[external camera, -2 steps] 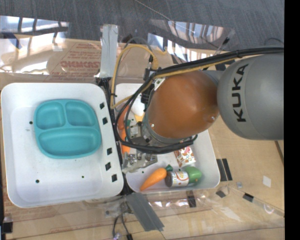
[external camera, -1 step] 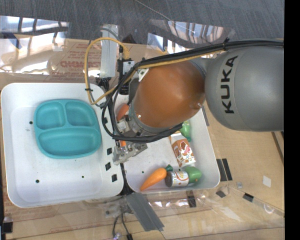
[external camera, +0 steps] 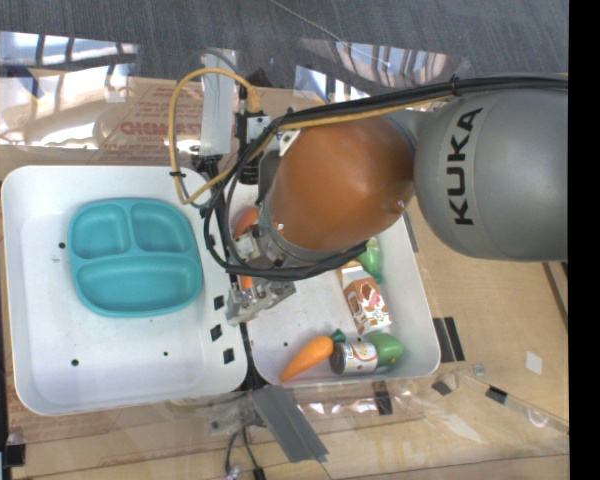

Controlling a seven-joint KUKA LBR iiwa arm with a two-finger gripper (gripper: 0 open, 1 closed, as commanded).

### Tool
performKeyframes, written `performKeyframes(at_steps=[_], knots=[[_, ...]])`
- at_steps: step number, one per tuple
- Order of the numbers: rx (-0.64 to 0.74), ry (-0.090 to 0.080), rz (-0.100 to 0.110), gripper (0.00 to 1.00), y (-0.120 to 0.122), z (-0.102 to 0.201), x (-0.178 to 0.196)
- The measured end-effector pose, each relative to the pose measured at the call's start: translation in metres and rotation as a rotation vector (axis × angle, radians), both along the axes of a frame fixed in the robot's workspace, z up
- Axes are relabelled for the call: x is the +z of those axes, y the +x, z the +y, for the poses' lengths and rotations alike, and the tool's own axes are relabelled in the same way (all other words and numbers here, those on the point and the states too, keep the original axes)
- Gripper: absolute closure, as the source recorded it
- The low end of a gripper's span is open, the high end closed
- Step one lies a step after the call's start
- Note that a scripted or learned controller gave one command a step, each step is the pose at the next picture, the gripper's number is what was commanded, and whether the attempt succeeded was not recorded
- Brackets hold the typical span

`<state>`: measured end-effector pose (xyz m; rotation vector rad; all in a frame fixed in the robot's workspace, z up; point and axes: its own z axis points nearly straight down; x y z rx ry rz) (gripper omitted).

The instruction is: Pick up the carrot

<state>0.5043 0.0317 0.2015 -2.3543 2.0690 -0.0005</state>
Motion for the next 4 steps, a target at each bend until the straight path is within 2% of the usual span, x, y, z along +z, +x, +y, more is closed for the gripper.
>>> performKeyframes(at_steps=[1,2,3,4], knots=[[0.271,-0.001,0.002,1.0,-0.009,0.046,0.007],[0.033,-0.005,0.008,1.0,-0.014,-0.019,0.002],[0.252,-0.002,0.002,1.0,-0.005,0.021,0.006],[0.663,-0.004,0.003,1.0,-0.028,0.058,-0.011]])
